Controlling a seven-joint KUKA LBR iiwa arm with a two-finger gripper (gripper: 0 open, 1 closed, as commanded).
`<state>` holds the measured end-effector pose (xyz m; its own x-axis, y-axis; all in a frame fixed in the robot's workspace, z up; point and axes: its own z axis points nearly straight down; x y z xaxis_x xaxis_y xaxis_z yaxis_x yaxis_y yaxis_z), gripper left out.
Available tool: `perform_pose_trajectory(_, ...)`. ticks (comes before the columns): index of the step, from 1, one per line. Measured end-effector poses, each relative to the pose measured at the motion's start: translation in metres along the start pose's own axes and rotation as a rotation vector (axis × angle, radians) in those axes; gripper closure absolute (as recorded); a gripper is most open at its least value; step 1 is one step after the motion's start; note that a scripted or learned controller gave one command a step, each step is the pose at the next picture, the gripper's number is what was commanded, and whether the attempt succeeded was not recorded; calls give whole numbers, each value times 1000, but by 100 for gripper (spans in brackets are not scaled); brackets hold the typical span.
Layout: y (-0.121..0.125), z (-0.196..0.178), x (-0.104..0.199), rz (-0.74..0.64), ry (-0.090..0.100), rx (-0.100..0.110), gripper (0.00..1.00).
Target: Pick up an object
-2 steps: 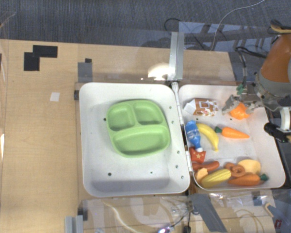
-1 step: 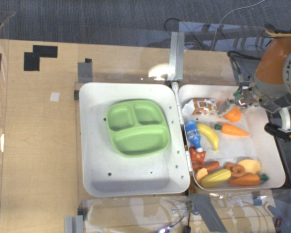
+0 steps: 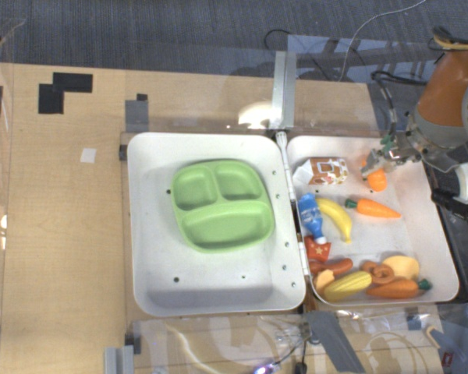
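The arm (image 3: 452, 92) enters from the upper right of the frame; its pincer (image 3: 384, 153) sits low over the upper right part of the right bin (image 3: 441, 240); whether the pincer is released or clenched cannot be told at this size. A small orange fruit (image 3: 377, 180) lies just below the pincer tip; contact between them cannot be confirmed, and nothing is visibly between its tips.

Contents of the right bin, counted: one small orange fruit; one carrot (image 3: 376, 208) to the right of centre; one banana (image 3: 337, 217) at centre; one blue bottle (image 3: 310, 216) along the left wall; one printed snack packet (image 3: 327, 171) at upper left; one red carton (image 3: 317, 250) below the bottle; one yellow corn-like piece (image 3: 348, 286) at the bottom; further brown and orange toy foods (image 3: 390, 277) clustered at lower right, too crowded to count.

The left bin (image 3: 152, 248) holds one green divided plate (image 3: 221, 205) with three compartments, near the bin's centre.

Both bins rest side by side on the wooden surface (image 3: 54, 232).
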<state>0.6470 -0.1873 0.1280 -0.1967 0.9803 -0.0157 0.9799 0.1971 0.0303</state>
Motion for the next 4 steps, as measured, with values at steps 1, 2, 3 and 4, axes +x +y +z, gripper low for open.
perform_pose_trajectory(1, 7, -96, 71, 216, 11, 25, 100)
perform_pose_trajectory(2, 7, -96, 71, 215, 11, 26, 0)
perform_pose_trajectory(3, -25, 29, 52, 18, 16, 30, 0)
perform_pose_trajectory(4, -47, 37, 7, 145, 11, 22, 0)
